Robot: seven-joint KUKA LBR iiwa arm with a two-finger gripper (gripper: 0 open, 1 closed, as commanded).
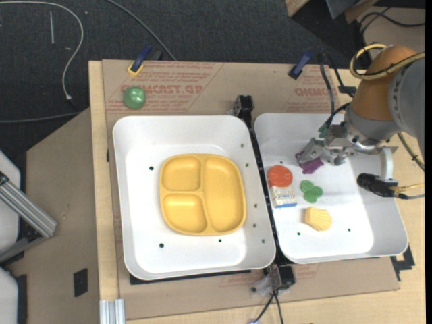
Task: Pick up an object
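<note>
- The grey arm with its orange band comes in from the right and bends down over the right bin.
- Its gripper is low in the upper part of that bin, right by a small purple thing.
- I cannot tell how the gripper is set, and I cannot tell if it touches the purple thing.
- Just below, near the left wall of the right bin, sits a round orange-red thing.
- A small white packet lies right under the orange-red thing, touching it.
- A green piece lies just beside the packet, on its right.
- A yellow piece with ridges lies below the green one, a bit apart.
- The left bin holds a yellow plate with three parts, lying flat in the middle.
- A green ball sits on the brown board behind the left bin, near the far left corner.
- Two blue clips grip the far edge of the board.
</note>
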